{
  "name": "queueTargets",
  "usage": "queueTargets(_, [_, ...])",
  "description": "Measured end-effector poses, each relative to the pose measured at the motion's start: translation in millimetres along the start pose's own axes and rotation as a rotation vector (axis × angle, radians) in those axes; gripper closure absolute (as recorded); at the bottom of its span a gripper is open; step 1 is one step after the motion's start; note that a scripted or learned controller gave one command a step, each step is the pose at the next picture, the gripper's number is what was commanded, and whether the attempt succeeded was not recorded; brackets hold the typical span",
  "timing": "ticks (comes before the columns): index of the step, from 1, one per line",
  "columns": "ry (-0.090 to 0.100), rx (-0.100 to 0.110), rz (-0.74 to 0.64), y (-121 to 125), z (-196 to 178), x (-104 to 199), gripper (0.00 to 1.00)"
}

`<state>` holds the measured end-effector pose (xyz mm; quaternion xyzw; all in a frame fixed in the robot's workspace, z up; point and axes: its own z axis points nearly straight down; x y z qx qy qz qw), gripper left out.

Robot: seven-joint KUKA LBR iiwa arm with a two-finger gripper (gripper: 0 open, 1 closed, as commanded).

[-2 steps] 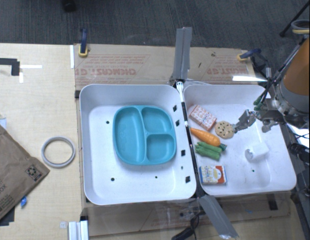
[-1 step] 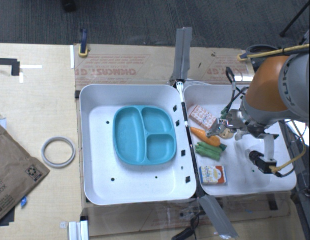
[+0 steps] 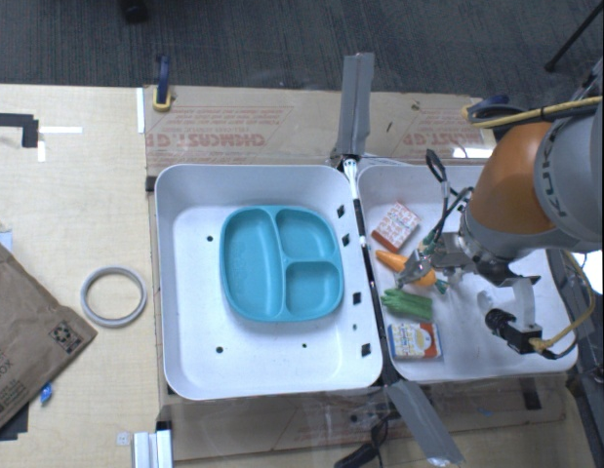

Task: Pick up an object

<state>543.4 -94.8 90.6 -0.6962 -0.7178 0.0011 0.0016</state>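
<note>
Two white bins sit side by side. At frame centre, the left bin (image 3: 175,291) holds a teal divided plate (image 3: 282,262). In the right bin (image 3: 477,354), the gripper (image 3: 419,273) hovers low over an orange carrot (image 3: 390,259) and green pod (image 3: 409,304); whether it grips anything cannot be told.
</note>
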Motion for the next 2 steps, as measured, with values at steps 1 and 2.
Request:
queueTargets(1, [0.000,0.002,0.005,-0.4,-7.5,-1.3,1.00])
queueTargets(2, [-0.002,0.000,0.088,34.3,-99.6,53.7,1.00])
